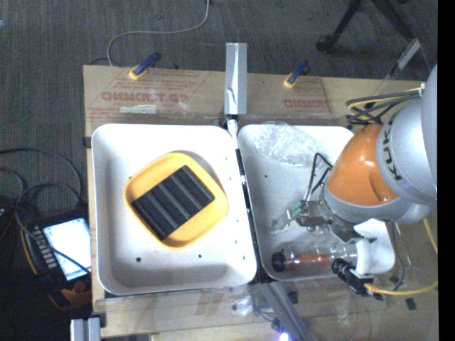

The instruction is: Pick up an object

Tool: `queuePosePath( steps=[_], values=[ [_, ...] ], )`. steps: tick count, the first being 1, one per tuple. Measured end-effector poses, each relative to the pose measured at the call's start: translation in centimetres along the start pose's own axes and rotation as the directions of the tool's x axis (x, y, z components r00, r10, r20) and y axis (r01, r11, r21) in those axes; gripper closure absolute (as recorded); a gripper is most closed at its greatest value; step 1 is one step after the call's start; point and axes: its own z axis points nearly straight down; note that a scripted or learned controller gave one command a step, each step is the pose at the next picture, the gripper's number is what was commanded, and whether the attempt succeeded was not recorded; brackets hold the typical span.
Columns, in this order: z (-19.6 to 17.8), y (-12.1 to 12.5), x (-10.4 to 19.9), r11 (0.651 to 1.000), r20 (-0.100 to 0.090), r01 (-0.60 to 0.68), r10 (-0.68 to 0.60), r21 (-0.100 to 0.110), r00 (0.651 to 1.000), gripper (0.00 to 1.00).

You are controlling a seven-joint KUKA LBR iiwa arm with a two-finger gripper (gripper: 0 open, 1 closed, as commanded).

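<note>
Where the tabletop (pixel 142 98) stands on dark carpet (pixel 57 20), you see the bottle (pixel 307 260) lying along the right bin's (pixel 266 183) bottom edge, just below the gripper (pixel 307 215); you cannot tell its grip.

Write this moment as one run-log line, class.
arm: over right bin | bottle: lying at its near wall | left bin: yellow-black object
</note>
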Motion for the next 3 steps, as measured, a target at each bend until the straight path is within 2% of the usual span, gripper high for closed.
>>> queuePosePath(
  steps=[1, 2, 3],
  values=[
    [-0.2, 2.3, -0.7, 1.0, -0.004, 0.009, -0.008, 0.007, 1.0, 0.0],
    [-4.0, 7.9, -4.5, 0.981, 0.002, -0.191, 0.191, 0.013, 0.982, 0.0],
    [-4.0, 7.9, -4.5, 0.981, 0.002, -0.191, 0.191, 0.013, 0.982, 0.0]
  ],
)
